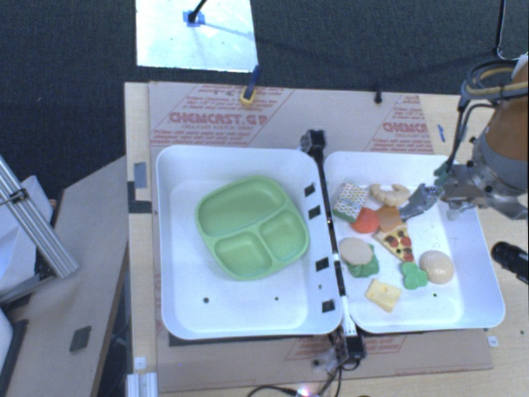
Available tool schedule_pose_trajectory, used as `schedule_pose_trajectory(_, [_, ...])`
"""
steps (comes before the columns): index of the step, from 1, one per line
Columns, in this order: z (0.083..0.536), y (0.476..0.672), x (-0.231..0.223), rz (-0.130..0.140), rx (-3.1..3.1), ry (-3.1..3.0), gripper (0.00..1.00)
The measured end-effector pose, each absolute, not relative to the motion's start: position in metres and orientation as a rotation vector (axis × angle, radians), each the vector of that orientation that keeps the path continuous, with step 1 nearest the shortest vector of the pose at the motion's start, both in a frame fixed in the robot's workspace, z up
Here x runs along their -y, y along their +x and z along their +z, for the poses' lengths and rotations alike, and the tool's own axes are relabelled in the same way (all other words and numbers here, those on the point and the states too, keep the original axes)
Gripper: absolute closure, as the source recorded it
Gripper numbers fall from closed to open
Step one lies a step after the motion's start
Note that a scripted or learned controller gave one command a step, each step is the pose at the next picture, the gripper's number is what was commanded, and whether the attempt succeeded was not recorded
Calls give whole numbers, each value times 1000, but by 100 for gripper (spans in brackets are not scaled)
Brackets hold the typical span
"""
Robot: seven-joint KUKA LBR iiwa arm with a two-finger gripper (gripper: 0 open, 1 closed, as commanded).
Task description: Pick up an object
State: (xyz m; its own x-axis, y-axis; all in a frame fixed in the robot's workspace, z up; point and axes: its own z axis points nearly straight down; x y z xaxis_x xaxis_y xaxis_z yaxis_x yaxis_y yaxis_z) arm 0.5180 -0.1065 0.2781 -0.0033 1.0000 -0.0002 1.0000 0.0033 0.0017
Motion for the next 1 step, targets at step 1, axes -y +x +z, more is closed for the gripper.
schedule_pose_trajectory(1, [228,517,116,-3,-2224,2222,0])
